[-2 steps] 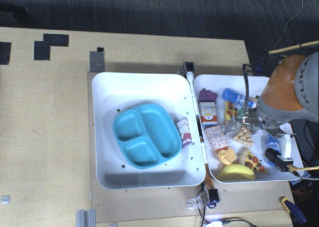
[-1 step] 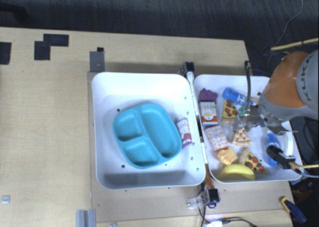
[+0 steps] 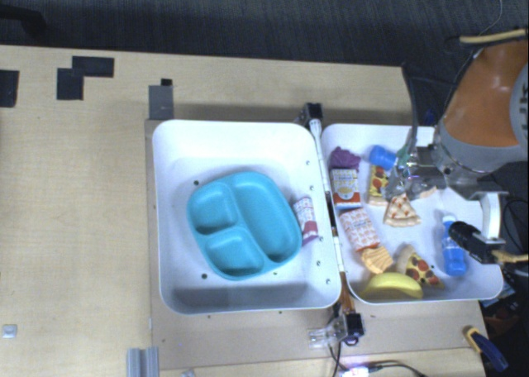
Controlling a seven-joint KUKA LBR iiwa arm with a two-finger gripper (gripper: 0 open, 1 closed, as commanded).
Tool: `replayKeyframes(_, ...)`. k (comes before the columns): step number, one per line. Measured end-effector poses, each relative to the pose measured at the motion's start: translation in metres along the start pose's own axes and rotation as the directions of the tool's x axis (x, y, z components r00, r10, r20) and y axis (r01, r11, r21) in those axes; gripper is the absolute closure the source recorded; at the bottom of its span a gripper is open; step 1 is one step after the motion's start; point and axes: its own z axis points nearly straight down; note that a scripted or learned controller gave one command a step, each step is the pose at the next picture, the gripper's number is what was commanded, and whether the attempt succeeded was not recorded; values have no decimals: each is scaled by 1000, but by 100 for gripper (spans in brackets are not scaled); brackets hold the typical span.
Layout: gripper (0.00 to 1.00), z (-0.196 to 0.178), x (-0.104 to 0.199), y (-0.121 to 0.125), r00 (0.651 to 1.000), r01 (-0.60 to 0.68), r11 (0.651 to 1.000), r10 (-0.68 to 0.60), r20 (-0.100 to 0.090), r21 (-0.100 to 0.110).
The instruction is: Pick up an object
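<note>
Take the right bin (image 3: 488,288) as your reference for every position below. The gripper (image 3: 402,177) sits over the upper middle of this bin, low among the toy food, with the grey arm (image 3: 483,131) and its orange band entering from the bin's right side. You cannot tell from this view whether the gripper is released or clenched; its tip is small and merges with the items under it, so treat the grasp as unconfirmed.

The task names no particular object, so any item in the bin qualifies. The nearest candidates are the pizza slice (image 3: 402,212), lying just below the gripper tip, and a second, striped slice (image 3: 378,185) just to the tip's left. A blue cap-like piece (image 3: 381,156) and a purple grape cluster (image 3: 344,157) lie toward the bin's upper left corner. A red packet (image 3: 345,186) and a patterned packet (image 3: 359,228) lie along the bin's left wall. A banana (image 3: 395,285) rests against the bin's lower wall, and a blue bottle (image 3: 454,255) lies toward its lower right.

Judge progress as follows: the approach appears complete, since the gripper is down at object level. No item is visibly raised off the bin floor. Closing on an item, lifting it and verifying the hold all remain to be done, as far as you can see here
</note>
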Motion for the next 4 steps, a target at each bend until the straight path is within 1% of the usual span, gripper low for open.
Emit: replayKeyframes(4,100,-42,2,5,1000,21,1000,-21,-1,-10)
